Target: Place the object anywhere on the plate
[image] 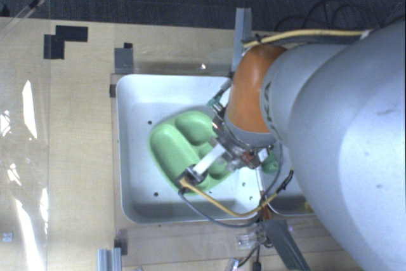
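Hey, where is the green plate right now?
In the camera view, the green plate lies around the middle of the left white bin. Its right edge is tucked under the wrist of the arm reaching in from the right.

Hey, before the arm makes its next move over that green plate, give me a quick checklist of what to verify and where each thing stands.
1. Plate seated inside the white bin: ok.
2. Tool positioned above the plate: ok, it hangs over the plate's right part.
3. Object held by the tool: cannot tell, the arm blocks the view.
4. Object already on the plate: cannot tell, the plate's right part is covered.
5. Bare room on the plate: ok, its left sections are uncovered.
6. Small green thing beside the wrist: cannot tell what it is.
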Tool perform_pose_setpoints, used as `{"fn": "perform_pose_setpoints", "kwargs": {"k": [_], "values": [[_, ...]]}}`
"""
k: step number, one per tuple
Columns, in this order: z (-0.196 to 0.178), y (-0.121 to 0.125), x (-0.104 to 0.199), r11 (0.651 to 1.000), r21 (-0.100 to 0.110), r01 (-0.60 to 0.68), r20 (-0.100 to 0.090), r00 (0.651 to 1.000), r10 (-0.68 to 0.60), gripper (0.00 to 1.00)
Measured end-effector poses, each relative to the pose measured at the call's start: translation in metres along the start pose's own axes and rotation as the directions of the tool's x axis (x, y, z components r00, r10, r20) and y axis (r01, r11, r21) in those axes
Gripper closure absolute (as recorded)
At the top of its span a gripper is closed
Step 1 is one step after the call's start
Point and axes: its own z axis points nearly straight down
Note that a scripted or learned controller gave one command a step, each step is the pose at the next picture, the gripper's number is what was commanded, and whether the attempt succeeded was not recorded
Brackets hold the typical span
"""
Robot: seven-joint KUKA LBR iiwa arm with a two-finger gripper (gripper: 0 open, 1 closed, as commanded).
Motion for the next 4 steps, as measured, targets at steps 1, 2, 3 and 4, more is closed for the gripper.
{"fn": "perform_pose_setpoints", "kwargs": {"k": [1, 2, 3, 4], "values": [[-0.023, -0.025, 0.014, 0.987, -0.001, -0.162, -0.003, 0.987, 0.162, 1.0], [-0.001, -0.005, 0.064, 0.991, 0.0, -0.134, -0.001, 0.991, 0.134, 1.0], [-0.002, -0.005, 0.064, 0.991, -0.001, -0.135, -0.002, 0.991, 0.135, 0.0], [-0.135, 0.051, 0.104, 0.97, -0.002, -0.242, -0.006, 0.97, 0.242, 0.0]]}}
